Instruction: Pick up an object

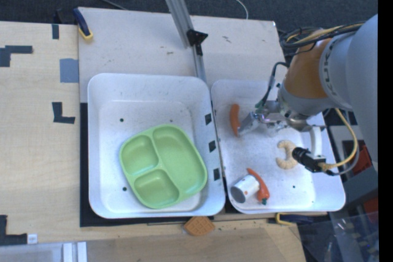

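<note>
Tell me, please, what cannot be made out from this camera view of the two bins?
- Gripper: too small and blurred in the camera view to tell whether it touches the orange sausage-shaped item.
- Croissant-shaped item: its right end is covered by the arm's black cable fitting.
- White cup: its far side is hidden by the carrot lying against it.
- Green divided plate: hides the left bin floor beneath.

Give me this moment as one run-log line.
gripper: low in right bin, beside orange sausage | nothing seen held | also there: croissant, carrot, white cup | left bin: green divided plate
</note>
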`<state>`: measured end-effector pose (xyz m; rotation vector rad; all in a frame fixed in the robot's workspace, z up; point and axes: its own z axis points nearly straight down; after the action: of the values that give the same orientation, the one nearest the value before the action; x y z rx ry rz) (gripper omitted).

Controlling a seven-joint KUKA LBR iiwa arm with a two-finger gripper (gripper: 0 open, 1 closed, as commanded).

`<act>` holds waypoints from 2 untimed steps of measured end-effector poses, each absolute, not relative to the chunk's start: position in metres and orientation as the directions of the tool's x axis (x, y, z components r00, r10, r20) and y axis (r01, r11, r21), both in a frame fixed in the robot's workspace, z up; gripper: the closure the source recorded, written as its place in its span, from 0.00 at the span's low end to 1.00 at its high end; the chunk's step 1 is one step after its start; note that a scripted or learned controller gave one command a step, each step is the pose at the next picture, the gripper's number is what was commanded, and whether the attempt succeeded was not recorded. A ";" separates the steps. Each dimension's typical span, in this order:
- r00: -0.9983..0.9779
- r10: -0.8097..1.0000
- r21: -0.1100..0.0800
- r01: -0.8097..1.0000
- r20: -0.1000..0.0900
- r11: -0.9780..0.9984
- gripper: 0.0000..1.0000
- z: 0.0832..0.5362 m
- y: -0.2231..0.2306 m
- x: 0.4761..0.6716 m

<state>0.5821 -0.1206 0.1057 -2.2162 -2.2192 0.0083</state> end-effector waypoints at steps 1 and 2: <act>-0.002 1.000 -0.001 1.000 -0.002 0.002 0.00 0.089 -0.120 0.582; -0.003 1.000 -0.002 1.000 0.000 0.003 1.00 0.099 -0.119 0.582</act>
<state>0.5824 -0.1194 0.0992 -2.2179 -2.2236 0.0020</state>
